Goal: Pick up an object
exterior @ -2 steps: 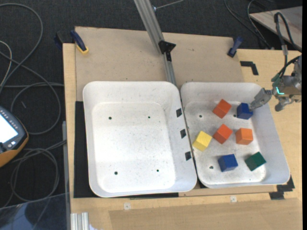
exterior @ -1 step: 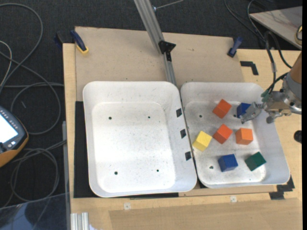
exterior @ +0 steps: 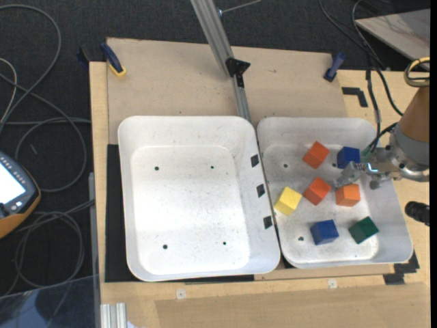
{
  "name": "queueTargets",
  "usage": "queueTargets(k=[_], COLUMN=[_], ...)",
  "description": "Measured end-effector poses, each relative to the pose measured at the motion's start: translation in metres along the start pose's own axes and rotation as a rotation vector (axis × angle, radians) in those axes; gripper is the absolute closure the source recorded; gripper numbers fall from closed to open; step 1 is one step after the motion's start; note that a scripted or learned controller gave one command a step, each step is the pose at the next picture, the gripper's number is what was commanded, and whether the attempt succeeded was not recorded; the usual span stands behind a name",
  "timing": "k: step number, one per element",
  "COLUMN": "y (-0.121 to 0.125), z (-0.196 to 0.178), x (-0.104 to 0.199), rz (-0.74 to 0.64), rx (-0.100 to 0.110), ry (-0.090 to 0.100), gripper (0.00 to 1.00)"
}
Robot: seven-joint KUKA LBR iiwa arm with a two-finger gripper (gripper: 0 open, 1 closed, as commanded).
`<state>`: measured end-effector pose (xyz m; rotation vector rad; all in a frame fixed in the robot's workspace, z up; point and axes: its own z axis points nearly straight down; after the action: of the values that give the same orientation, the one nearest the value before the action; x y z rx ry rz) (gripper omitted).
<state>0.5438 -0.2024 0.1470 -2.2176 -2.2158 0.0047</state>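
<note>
The right bin holds several small cubes. Two orange cubes lie in it, along with a red-orange cube, a yellow cube, two blue cubes and a green cube. My gripper reaches in from the right edge of this bin. It sits low between the upper blue cube and the orange cube just below it, and partly covers the blue one. No cube is visibly lifted.
The left bin stands beside the right one, with black clips along the shared wall. A metal pole slants up from the back of the bench. Cables trail at the back right.
</note>
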Motion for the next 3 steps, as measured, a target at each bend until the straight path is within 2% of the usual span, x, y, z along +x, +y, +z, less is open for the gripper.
queueTargets(k=[1,2,3], y=[0.005,0.004,0.004], z=[0.03,0.022,-0.022], x=[-0.003,-0.002,-0.006], rz=[0.0,0.001,-0.002], rx=[-0.022,-0.021,-0.012], ry=[-0.01,-0.009,-0.004], gripper=[0.0,1.0,1.0])
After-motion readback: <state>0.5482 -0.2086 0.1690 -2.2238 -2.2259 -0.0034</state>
